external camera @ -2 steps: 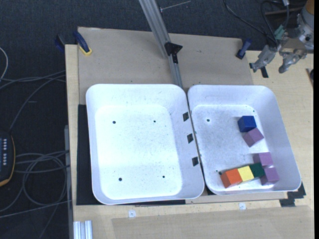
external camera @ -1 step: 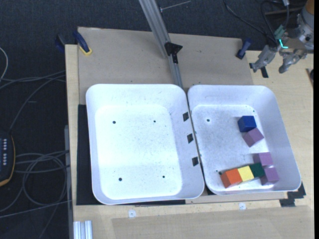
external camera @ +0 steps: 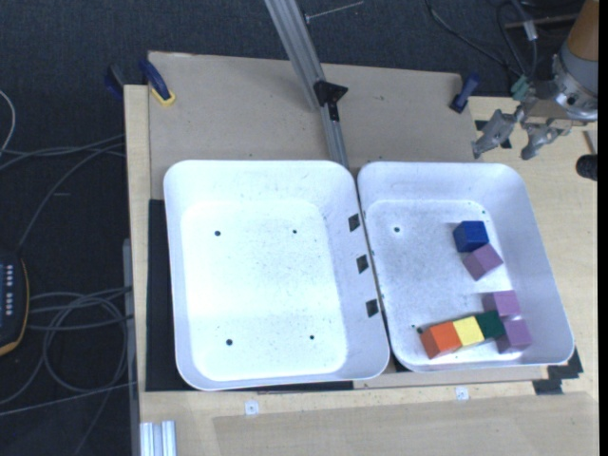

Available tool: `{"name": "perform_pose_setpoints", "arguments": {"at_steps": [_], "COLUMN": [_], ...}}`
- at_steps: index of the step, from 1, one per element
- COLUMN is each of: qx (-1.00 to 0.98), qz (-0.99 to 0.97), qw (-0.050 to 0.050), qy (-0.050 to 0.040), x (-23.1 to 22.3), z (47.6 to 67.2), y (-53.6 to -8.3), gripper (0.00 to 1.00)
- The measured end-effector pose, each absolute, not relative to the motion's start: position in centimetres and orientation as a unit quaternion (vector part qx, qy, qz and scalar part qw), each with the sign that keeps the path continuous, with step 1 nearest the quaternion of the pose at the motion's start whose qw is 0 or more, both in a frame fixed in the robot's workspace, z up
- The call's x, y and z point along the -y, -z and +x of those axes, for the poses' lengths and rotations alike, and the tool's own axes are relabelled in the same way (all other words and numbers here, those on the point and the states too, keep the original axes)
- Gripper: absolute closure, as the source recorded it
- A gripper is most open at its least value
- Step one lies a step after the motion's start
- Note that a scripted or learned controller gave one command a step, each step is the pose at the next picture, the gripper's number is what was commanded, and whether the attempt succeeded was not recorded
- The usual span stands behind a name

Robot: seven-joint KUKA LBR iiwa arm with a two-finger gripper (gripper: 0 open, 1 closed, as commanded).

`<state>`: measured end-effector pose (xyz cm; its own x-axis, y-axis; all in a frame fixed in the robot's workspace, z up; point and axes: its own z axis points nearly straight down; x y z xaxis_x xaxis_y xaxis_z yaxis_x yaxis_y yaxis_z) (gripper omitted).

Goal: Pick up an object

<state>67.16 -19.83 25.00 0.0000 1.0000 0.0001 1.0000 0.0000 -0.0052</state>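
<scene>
Several small blocks lie in the right bin (external camera: 532, 218). A blue cube (external camera: 469, 236) sits near the middle with a purple block (external camera: 482, 261) just below it. Along the front edge an orange block (external camera: 441, 337), a yellow block (external camera: 467, 331) and a green block (external camera: 490, 326) form a row, with two purple blocks (external camera: 509, 317) at its right end. My gripper (external camera: 511, 141) hangs above the bench beyond the right bin's far rim, open, nothing between its fingers.
The left bin (external camera: 180, 207) stands beside the right one. A slanted metal rod (external camera: 304, 60) crosses the bench from the top to the gap between the bins. Blue clamps (external camera: 157, 84) sit at the far bench corners. Cables lie on the floor to the left.
</scene>
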Motion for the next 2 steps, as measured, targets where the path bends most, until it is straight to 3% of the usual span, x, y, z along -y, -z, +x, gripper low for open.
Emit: {"name": "perform_pose_setpoints", "arguments": {"at_steps": [1, 2], "qx": [0.707, 0.708], "qz": [-0.707, -0.707], "qw": [0.003, 0.002], "qy": [-0.002, -0.0013], "x": [20.0, 19.5], "z": [66.3, 66.6], "y": [-19.1, -14.7], "gripper": [0.0, 0.0]}}
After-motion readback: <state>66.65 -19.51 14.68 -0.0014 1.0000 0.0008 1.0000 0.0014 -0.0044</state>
